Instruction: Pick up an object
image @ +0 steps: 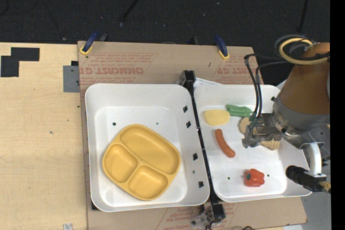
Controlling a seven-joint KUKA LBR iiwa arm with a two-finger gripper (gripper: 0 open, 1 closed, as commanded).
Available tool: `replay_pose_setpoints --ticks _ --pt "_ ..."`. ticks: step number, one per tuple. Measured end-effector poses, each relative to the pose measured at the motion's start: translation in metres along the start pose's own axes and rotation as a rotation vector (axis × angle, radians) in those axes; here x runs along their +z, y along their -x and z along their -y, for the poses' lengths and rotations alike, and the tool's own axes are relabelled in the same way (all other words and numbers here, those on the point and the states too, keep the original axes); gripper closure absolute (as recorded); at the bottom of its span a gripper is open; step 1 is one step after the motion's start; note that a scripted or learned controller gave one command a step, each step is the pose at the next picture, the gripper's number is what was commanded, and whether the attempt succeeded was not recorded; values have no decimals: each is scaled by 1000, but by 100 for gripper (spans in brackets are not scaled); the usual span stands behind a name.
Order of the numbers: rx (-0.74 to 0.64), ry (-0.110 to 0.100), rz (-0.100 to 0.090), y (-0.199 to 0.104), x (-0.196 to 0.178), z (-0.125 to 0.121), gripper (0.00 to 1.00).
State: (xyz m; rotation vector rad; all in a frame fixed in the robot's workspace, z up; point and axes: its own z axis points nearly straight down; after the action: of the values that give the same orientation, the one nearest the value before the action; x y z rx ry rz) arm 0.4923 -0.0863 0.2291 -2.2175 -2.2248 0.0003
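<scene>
Presently catalogued, two shallow white bins stood side by side on a brown cardboard sheet, itself clipped at its far edge by two blue-and-yellow clamps.

Left bin: held one yellow divided plate with three compartments, lying flat near the bin's middle and toward its near side.

Right bin: held several toy food items. A pale yellow slice lay toward the far left part of the bin, with a green piece just beside it on the right. A red-orange sausage lay at a slant below the yellow slice, apart from it. A red pepper with a green stem sat near the bin's near edge, well apart from the rest. A tan, bread-like item lay at the bin's right side, partly covered by the arm.

Arm: grey body with an orange section, reaching in from the right. The gripper hung low over the right bin, directly at the tan item and just right of the sausage. Whether its grip was spread or closed could not be told from this angle; no item was seen held.

A black divider ran between the bins.
</scene>
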Motion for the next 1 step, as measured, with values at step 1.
replay_pose_setpoints --ticks 1 --pt "-1 -1 -1 -59 8 1 100"
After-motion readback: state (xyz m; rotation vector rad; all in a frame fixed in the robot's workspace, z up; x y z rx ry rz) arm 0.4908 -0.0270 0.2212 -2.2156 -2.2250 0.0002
